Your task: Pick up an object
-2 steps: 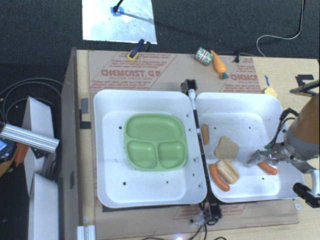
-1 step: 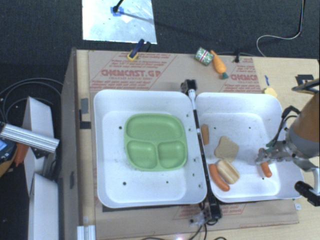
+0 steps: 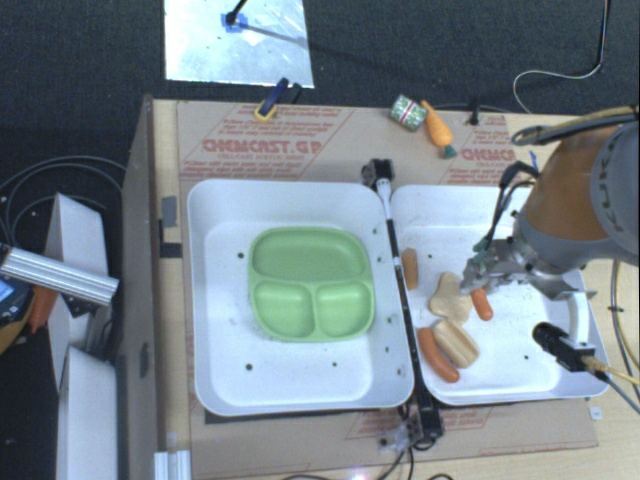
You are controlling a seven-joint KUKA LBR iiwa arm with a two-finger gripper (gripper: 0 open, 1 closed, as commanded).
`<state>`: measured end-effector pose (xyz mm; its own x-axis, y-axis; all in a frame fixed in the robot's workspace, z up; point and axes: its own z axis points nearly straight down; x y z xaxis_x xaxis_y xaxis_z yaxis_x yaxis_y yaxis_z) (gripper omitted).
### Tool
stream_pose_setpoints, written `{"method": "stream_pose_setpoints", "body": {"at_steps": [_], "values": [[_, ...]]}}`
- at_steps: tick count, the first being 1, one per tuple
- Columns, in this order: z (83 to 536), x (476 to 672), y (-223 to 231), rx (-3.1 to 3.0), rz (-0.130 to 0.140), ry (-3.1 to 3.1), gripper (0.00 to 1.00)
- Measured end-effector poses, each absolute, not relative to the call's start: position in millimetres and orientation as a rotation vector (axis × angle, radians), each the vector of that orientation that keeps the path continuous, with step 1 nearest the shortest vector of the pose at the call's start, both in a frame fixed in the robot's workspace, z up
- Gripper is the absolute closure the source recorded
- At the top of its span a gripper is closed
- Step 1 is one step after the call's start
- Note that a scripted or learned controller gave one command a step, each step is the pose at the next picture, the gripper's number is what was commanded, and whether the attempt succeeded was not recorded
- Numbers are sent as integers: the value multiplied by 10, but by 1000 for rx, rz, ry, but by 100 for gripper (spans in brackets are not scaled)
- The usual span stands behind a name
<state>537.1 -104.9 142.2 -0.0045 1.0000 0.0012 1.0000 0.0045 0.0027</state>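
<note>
Toy food is what you are after here, and the piece nearest the tool is a small orange carrot-like stick lying in the right white bin, just beside a pale tan, lumpy bread-shaped piece. The two-finger gripper hangs right over that pair, close above the orange stick.

From this slanted view you cannot tell whether the tool is wide, narrow, or has anything in it; its tip is a dark blur against the bin floor, and the grey and orange arm covers much of the bin's right part.

Judging by looks, the orange stick is likely light, stiff plastic with a smooth, rounded skin, so it may roll or squirt out under a pinch. You would do best to take it across its narrow middle, square to its length. The tan piece touching or nearly touching it could crowd one side.

Further toward the near edge lie a tan bun-shaped toy and an orange-red sausage-shaped piece, touching each other. A slim peach stick rests near the divider. The left white bin holds a green three-compartment tray.
</note>
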Motion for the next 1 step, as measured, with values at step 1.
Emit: {"method": "stream_pose_setpoints", "body": {"at_steps": [1], "values": [[1847, 5605, -521, 2215, 4, 2226, 100]]}}
